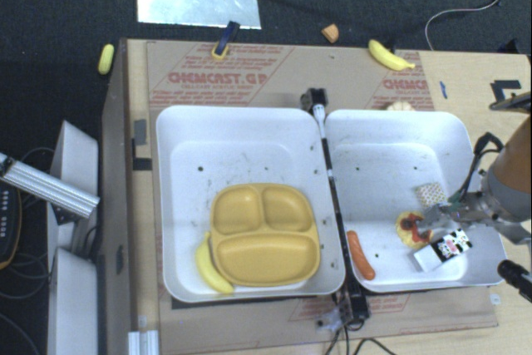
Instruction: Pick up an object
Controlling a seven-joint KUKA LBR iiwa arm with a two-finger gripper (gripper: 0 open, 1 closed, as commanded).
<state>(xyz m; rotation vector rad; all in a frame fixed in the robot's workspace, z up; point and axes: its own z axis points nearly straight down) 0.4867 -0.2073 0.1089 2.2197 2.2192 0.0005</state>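
Observation:
In the right bin (391, 137) lie an orange sausage (360, 254), a small yellow and red item (407, 229), a grey speckled piece (430, 194) and a white box with black marks (443, 249). My gripper (436, 218) reaches in from the right and hangs low over the bin, just right of the yellow and red item and above the white box. I see nothing clearly held in it. The arm's body hides the bin's right wall.
The left bin (241, 133) holds a yellow divided plate (264, 233) with a banana (208, 266) at its left edge. On the bench behind the bins lie another banana (388, 55), a small orange piece (331, 32) and a pale item (401, 105).

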